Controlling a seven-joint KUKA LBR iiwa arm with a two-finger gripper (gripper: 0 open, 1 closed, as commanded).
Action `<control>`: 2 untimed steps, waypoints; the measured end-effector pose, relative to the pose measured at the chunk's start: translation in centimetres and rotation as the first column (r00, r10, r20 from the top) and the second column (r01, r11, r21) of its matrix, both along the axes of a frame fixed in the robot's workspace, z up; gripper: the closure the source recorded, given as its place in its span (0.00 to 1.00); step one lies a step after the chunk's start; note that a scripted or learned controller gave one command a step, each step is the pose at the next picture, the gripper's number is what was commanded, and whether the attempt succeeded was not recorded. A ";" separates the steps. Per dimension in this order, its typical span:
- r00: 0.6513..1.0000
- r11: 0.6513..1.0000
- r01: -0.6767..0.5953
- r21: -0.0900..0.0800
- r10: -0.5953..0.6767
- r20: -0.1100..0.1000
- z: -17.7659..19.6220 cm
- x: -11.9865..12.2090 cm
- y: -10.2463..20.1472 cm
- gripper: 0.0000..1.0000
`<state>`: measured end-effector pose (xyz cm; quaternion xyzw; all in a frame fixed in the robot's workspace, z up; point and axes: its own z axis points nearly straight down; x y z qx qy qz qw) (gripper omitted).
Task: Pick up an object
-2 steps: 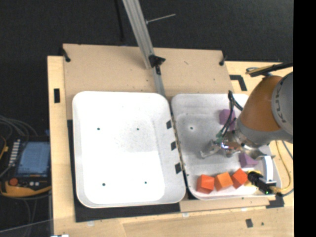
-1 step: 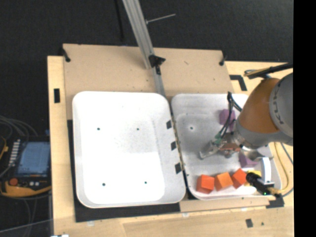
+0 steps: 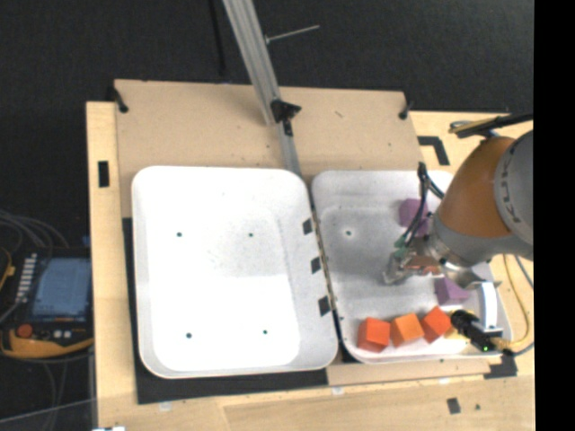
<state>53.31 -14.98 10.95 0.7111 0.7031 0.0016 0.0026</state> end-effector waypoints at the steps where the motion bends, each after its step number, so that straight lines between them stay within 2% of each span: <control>1: 1.000 1.000 -0.016 -0.001 0.016 0.002 6.1 -0.3 0.4 1.00; 2: 1.000 1.000 -0.015 -0.001 0.015 0.002 10.6 0.1 0.9 1.00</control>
